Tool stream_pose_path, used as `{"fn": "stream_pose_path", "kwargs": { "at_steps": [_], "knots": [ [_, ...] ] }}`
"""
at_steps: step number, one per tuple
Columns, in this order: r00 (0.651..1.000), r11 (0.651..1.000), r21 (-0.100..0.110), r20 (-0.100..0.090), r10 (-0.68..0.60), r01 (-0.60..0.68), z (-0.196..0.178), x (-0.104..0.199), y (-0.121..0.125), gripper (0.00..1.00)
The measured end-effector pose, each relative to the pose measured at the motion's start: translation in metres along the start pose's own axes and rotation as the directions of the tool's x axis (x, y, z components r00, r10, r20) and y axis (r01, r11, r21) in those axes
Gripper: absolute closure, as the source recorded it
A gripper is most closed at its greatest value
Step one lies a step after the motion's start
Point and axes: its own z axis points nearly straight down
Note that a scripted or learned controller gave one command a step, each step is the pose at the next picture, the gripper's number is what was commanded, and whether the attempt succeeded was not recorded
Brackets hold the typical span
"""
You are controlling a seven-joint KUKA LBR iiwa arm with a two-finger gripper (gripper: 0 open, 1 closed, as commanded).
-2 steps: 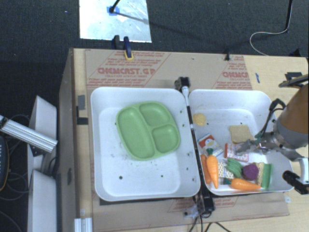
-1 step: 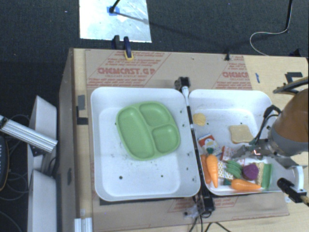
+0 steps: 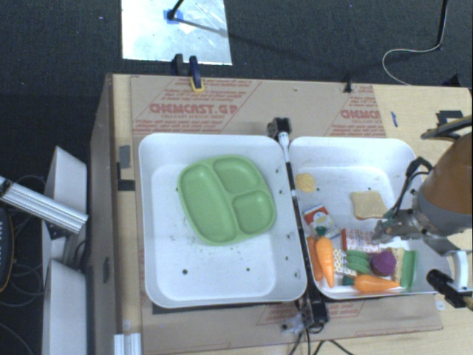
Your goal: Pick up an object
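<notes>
Camera view: arm over right bin, grip unclear

Arm point(image 3: 451, 191) comes in from right w/ hand point(image 3: 386, 230) low over right bin point(image 3: 347, 150), just above purple toy point(image 3: 383, 262). Can't tell if hand is open or closed, or if it has anything. Right bin's front part is crowded: 2 carrots point(image 3: 324, 257) point(image 3: 373, 282), green veg point(image 3: 360, 260), red/white packet point(image 3: 318, 218); bread slice point(image 3: 367, 203) and yellow disc point(image 3: 304, 181) lie farther back. Left bin point(image 3: 159, 198) has green divided plate point(image 3: 227, 200). Both bins on tabletop point(image 3: 244, 102).
</notes>
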Motion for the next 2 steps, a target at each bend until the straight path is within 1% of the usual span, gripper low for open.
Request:
{"fn": "stream_pose_path", "kwargs": {
  "at_steps": [1,2],
  "knots": [
    [1.000,1.000,0.000,0.001,0.001,-0.001,0.000,0.000,0.000,0.00],
    [1.000,1.000,0.004,0.001,0.002,-0.002,0.011,-0.007,-0.002,0.00]
  ]
}}
